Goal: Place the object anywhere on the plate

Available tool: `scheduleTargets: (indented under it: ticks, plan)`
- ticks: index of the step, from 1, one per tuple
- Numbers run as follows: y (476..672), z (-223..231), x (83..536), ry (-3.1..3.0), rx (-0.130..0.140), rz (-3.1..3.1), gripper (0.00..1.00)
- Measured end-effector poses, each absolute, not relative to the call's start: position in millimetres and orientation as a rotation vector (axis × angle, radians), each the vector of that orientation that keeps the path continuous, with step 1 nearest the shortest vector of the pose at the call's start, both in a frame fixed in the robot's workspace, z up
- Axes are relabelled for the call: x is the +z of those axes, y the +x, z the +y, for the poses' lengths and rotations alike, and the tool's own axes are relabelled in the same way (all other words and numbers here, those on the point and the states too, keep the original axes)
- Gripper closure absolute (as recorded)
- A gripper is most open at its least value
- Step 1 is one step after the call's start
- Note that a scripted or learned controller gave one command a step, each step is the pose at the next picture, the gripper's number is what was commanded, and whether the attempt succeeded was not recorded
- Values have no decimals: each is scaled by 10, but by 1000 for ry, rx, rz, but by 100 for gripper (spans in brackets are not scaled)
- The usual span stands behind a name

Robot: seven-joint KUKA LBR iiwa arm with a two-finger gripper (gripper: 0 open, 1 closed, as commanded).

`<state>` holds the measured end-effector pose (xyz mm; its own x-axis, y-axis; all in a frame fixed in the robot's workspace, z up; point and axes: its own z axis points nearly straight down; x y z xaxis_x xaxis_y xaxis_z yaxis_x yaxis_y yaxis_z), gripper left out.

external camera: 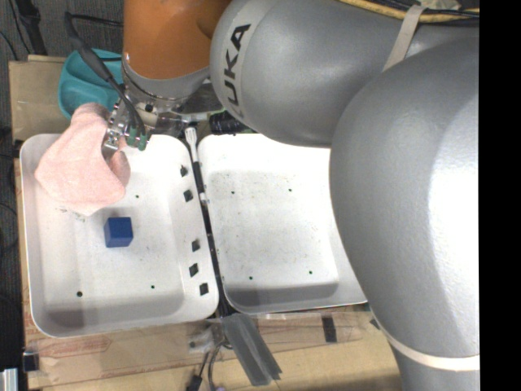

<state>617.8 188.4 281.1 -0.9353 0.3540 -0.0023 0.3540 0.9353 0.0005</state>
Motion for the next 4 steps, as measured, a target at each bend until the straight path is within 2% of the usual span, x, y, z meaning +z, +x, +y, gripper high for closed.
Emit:
scheduleTargets:
  ticks: [1,2,3,4]
  plan:
    - [5662,2042,3194,146,0,3137,100]
    - [5572,1484,3734,-19,2,3133,100]
    - [6100,1126,3802,-317,0,3118,100]
    - [5872,1001,2146,-619,-1,3080,100]
